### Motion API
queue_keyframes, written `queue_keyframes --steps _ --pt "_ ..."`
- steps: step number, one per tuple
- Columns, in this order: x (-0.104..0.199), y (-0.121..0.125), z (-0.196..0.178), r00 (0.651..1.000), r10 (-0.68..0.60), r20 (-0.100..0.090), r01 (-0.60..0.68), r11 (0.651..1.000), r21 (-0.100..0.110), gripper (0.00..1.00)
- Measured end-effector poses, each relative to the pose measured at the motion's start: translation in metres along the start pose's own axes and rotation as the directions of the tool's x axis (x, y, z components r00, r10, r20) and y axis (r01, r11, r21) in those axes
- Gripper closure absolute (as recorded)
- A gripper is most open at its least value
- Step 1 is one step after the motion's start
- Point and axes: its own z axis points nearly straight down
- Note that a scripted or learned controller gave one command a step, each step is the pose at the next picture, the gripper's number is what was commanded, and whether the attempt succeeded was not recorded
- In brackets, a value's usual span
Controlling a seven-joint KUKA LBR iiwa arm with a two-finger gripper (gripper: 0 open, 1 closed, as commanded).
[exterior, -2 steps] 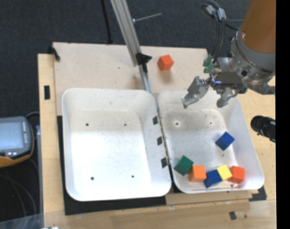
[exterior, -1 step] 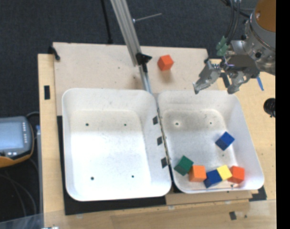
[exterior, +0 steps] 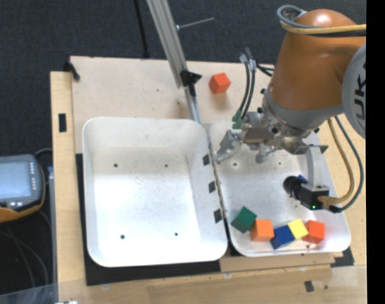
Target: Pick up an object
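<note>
My gripper hangs over the upper left part of the right bin, its two fingers spread apart and open, with nothing between them. Several blocks lie along that bin's near edge, well below the gripper: a green block, an orange block, a blue block, a yellow block and a red-orange block. Another orange block rests on the bench behind the bins.
The left bin adjoins the right one. A slanted aluminium post rises from the bench behind the bins. A black connector with cables hangs by the arm over the right bin. A handheld screen lies off the bench at far left.
</note>
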Motion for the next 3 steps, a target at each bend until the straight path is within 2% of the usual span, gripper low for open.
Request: queue_keyframes --steps 1,2,3 --pt "-0.072 0.042 -0.076 1.0 0.004 0.003 -0.004 1.0 -0.018 0.0" --pt "-0.023 0.001 -0.183 1.0 -0.007 -0.002 0.007 1.0 -0.019 0.0" --pt "-0.005 0.008 -0.022 1.0 -0.001 -0.001 0.001 1.0 0.0 0.0"
